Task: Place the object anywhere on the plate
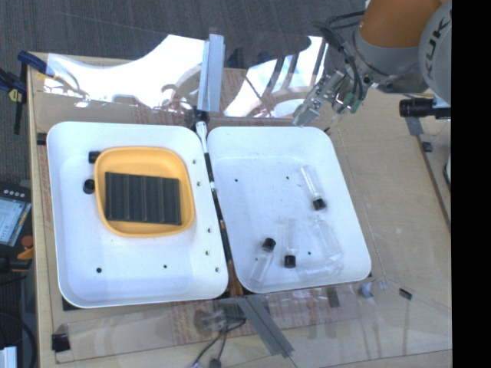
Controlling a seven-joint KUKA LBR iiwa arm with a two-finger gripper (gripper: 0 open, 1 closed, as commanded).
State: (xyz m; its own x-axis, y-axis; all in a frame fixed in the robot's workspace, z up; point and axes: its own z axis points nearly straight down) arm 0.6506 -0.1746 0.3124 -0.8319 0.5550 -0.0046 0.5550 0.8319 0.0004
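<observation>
- progress: looks like nothing's placed yet. the yellow plate (pixel 143 192) sits in the left bin (pixel 69 274) w/ only its dark ribbed insert (pixel 143 198) on it, no object on top.
- the task's things: clear vials w/ black caps, all in the right bin (pixel 253 156), i.e. well to the right of the plate, across the divider btwn bins.
- upper vial (pixel 311 188) lies farthest from the plate, toward the right bin's far-right side, cap pointing toward the near edge.
- lower-left vial (pixel 262 261) is nearest the plate of the lot, down by the near edge, cap at its upper end.
- third cap (pixel 289 261) sits just right of that vial; its clear body prob runs off to the right but blends into the white floor.
- gripper (pixel 324 100) hangs beyond the far rim of the right bin, up and right of the plate, well apart from every vial. can't tell if it's spread or closed; it's a small blur of metal + cables. nothing visibly in it.
- left to do (my read): whole job. reach into the bin, grab one vial, carry it left over the divider, set it on the plate.
- hard to see: vial bodies are transparent on white, so exact count + outlines unsure, maybe a 4th faint one near the third cap. glare on the foil behind the bins hides that area. two small dark dots left of the plate, can't id.
</observation>
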